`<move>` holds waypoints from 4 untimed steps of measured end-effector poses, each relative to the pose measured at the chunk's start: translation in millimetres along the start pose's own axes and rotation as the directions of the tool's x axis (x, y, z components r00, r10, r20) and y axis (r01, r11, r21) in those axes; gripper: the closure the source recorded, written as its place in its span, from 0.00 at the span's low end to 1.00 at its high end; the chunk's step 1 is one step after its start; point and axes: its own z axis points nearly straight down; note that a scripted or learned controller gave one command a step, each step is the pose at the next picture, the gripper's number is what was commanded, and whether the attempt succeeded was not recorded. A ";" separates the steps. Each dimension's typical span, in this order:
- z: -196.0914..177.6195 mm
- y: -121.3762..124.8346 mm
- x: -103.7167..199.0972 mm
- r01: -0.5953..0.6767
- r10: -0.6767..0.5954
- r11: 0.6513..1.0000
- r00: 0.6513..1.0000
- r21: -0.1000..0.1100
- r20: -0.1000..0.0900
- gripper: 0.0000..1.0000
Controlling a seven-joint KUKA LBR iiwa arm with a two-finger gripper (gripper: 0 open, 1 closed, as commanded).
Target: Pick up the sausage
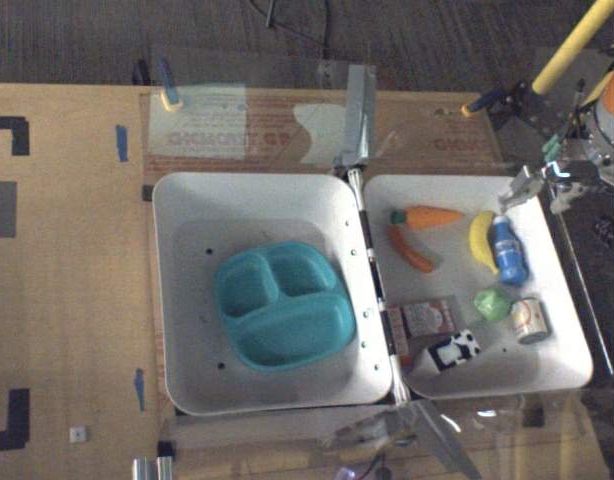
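Note:
The sausage [412,249] is a short red-orange link lying at a slant in the upper left of the right bin [577,358]. It sits just below an orange carrot [428,217]. My gripper [539,190] hovers over the bin's upper right corner, well to the right of the sausage and above the blue bottle [507,251]. Its two fingers stand apart, open, with nothing between them.
Also in the right bin are a banana [480,240], a green item [493,303], a small can [529,320], a flat box [427,318] and a black-and-white carton [453,351]. A teal divided plate [284,304] lies in the left bin [177,218].

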 end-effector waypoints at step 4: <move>-47.6 23.4 162.1 0.606 -0.606 0.795 0.795 -0.004 0.003 1.00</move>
